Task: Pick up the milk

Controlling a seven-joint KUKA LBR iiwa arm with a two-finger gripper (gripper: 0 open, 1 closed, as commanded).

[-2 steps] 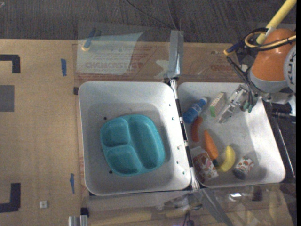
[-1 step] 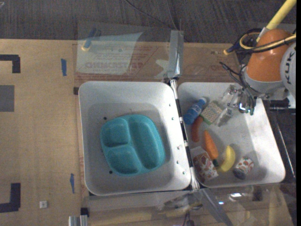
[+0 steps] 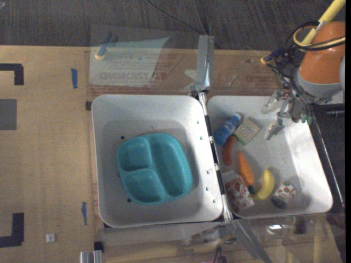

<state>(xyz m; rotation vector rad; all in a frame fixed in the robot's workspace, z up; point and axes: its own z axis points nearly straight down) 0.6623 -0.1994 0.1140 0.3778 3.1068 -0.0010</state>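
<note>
The milk (image 3: 239, 193) is lying at the near left corner of the right bin (image 3: 307, 152), touching the wall. A carrot (image 3: 245, 169) is sitting just beside it, and a banana (image 3: 265, 184) is next to that. The gripper (image 3: 281, 114) is hanging over the far part of the same bin, well apart from the milk. Its fingers are standing a little apart and are holding nothing. So the job is not started yet. The arm (image 3: 323, 53) is needing to go across to the milk, come down, and grab it.
</note>
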